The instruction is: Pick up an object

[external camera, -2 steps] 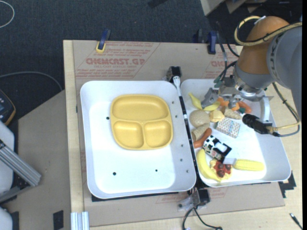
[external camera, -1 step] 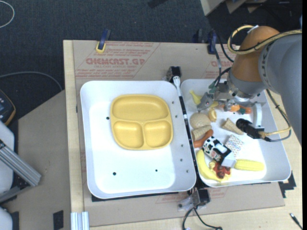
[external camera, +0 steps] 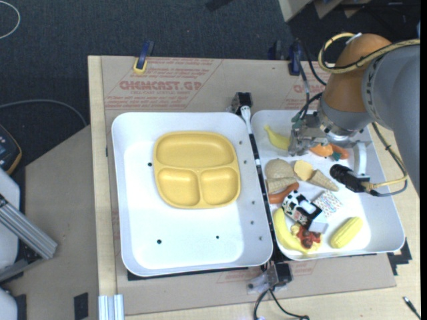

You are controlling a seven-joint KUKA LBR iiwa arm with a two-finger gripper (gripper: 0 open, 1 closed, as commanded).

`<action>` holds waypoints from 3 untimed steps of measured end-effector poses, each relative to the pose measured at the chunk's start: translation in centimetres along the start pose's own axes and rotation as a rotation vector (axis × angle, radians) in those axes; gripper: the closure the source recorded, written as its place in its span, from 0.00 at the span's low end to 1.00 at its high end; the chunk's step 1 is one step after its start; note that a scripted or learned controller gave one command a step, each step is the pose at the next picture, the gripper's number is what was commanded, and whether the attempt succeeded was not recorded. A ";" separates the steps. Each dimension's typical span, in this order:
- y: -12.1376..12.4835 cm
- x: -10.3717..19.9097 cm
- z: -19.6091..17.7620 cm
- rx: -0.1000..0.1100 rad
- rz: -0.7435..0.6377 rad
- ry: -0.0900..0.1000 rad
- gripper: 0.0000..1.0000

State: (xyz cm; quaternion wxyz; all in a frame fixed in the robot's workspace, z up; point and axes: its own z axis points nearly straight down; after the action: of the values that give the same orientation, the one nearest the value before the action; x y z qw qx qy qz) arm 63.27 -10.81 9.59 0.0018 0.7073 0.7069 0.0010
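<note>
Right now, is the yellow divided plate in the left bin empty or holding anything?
Empty. The yellow plate lies flat in the left bin, all three compartments bare yellow.

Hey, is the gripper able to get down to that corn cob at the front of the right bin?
Probably yes. The corn cob lies uncovered near the right bin's front edge, with nothing stacked on it. The gripper sits over the bin's back end.

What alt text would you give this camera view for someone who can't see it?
A grey robot arm reaches from the right, its hand low over the right white bin of toy food, including a banana and corn. The left white bin holds a yellow divided plate.
</note>
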 end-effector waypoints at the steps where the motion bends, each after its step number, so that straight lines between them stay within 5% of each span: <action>1: 0.2 -0.4 -4.3 -0.001 0.000 0.000 1.00; 3: 0.9 -0.6 -13.2 -0.003 -0.002 -0.001 1.00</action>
State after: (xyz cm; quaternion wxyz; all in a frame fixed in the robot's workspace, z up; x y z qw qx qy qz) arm 64.14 -11.35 22.84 0.0032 0.7068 0.7074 0.0019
